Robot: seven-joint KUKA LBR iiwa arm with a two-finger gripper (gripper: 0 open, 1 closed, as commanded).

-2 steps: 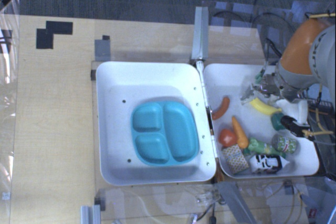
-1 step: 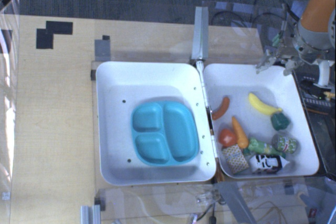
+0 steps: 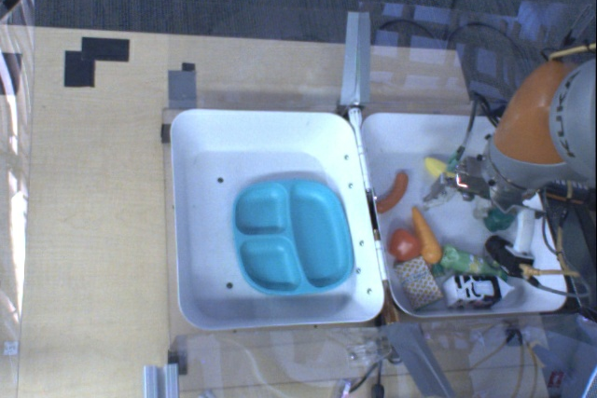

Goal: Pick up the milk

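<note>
Milk carton (image 3: 477,290), black-and-white patterned, lying on its side at near edge of right bin (image 3: 401,137), just right of a woven block (image 3: 418,282). Gripper (image 3: 451,182) poised over bin's middle, beside a yellow piece (image 3: 435,167); jaw state impossible to tell. Blue divided tray (image 3: 294,236) in left bin (image 3: 201,200).
</note>
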